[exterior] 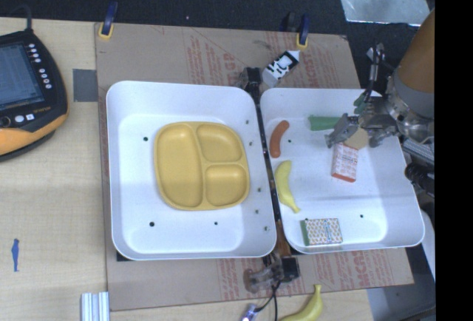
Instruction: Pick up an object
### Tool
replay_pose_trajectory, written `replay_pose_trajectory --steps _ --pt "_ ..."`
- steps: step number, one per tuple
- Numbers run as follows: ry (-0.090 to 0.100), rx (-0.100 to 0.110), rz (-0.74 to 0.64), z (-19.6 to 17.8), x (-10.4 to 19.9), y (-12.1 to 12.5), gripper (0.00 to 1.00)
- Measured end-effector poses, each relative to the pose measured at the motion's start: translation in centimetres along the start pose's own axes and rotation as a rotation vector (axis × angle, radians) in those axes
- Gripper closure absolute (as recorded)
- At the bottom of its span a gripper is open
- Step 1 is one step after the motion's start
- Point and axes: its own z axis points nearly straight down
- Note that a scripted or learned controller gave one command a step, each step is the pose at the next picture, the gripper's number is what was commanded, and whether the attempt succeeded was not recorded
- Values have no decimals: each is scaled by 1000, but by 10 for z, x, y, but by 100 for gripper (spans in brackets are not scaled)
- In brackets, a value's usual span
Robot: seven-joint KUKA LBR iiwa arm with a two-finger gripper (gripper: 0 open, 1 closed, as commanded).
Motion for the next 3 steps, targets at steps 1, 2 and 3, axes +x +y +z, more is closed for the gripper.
replay_pose_trajectory --steps 1,2,3 --pt "-2 2 0 81 -49 29 0" --pt "-1 1 -1 131 -50 22 0" --pt "0 -4 2 105 -50 87 0"
